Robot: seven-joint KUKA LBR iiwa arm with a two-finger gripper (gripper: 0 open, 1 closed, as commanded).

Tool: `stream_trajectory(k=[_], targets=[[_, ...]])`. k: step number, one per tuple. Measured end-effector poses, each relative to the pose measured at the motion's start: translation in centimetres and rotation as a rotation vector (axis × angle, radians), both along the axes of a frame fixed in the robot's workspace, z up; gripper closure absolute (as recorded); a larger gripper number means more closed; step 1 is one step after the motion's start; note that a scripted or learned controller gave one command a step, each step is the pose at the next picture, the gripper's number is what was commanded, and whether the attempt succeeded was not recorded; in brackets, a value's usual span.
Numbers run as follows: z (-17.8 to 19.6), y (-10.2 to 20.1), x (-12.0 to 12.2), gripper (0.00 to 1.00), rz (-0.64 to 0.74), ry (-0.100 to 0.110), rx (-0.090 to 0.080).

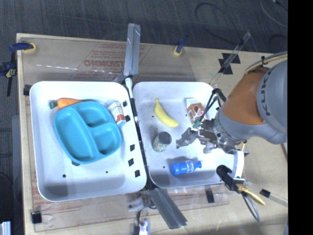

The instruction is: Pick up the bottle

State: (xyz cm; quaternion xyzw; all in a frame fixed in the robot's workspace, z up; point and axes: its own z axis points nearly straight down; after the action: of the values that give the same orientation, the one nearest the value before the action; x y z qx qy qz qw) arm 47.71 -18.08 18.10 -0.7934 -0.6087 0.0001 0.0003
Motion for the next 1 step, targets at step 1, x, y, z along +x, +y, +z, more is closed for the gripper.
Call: stream_trajectory(k=[1], targets=[[-8.99, 3.43, -0.04, 0.0, 0.217, 0.002, 0.001]])
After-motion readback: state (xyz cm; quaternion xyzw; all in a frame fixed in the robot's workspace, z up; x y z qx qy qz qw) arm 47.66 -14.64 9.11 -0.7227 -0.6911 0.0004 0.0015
